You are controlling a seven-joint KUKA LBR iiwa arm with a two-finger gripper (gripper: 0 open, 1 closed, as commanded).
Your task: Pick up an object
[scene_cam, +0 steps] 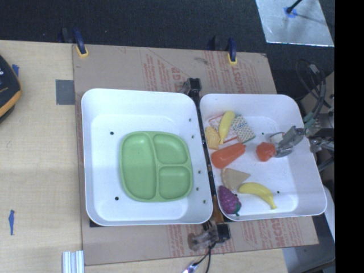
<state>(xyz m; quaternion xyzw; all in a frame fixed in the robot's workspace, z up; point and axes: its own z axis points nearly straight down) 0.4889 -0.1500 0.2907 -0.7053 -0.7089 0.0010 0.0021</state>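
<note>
Two bananas (257, 193), one tomato (264, 151)

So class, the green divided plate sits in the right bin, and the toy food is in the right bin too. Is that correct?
Not quite. The camera view shows the green divided plate in the left bin, not the right one. The toy food, such as the banana and carrot, is indeed in the right bin.

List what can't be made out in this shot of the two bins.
- Gripper: small and blurred beside the red toy; whether they touch is unclear.
- Arm: cut off by the camera view's right side.
- Patterned piece: too small to identify, partly under the yellow corn-like toy.
- Purple toy: against the right bin's wall, shape unclear.
</note>
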